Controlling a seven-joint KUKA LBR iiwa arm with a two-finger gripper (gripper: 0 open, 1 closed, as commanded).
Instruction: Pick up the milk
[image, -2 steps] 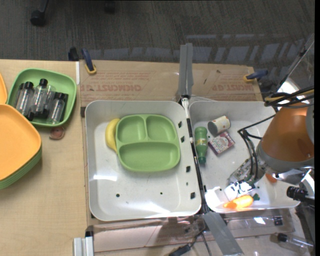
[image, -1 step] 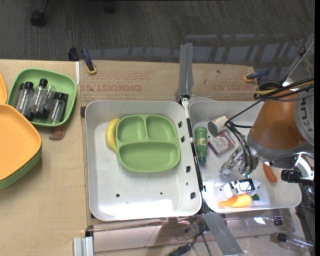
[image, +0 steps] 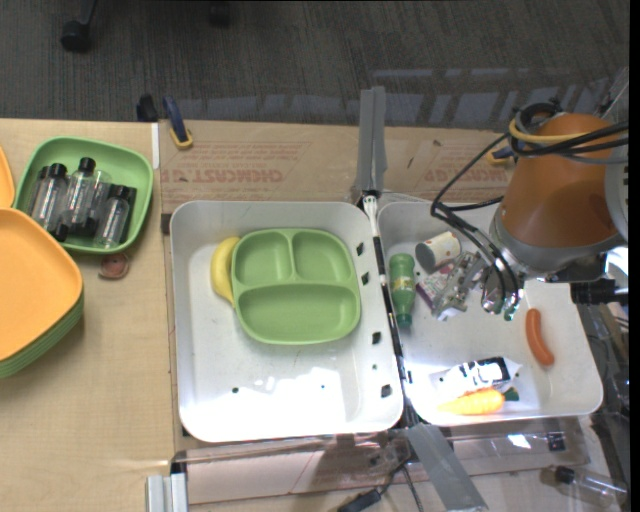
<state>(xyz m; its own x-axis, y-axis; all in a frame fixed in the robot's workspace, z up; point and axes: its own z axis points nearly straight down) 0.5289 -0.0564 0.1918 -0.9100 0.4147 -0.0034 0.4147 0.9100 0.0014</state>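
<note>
The milk (image: 476, 376) is a small white carton with dark print. It lies flat near the front of the right bin (image: 585, 400), with an orange carrot (image: 471, 403) touching its front side. My gripper (image: 462, 288) hangs over the middle of that bin, behind the milk and apart from it. The gripper is low among the items there, next to a purplish packet (image: 435, 294) on its left. Nothing shows between the gripper and the milk.
A green bottle (image: 401, 286) lies along the right bin's left wall, and a pale cup (image: 437, 250) sits behind the gripper. A red sausage (image: 540, 336) lies to the right. The left bin (image: 200, 380) holds a green divided plate (image: 296, 285) and a banana (image: 222, 268).
</note>
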